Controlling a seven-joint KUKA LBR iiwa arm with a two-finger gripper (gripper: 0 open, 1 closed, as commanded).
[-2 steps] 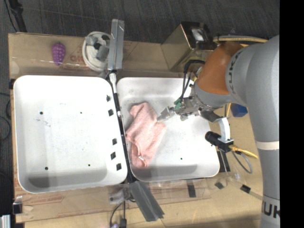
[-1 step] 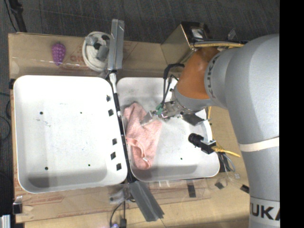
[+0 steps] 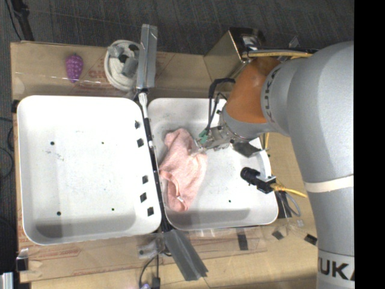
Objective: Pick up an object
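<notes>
Pink cloth (image 3: 181,168), soft, light and crumpled in the right bin (image 3: 255,212), offers raised folds to pinch; whether the gripper (image 3: 206,140) at its upper edge holds anything cannot be told.

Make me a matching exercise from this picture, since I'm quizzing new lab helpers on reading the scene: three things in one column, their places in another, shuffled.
Things:
1. pink cloth
2. purple grape-like toy
3. gripper

Places:
A. on the brown bench top, beyond the left bin
B. at the upper right edge of the cloth, over the right bin
C. lying in the right bin, against its left wall

Pairs: 1-C, 2-A, 3-B
</notes>
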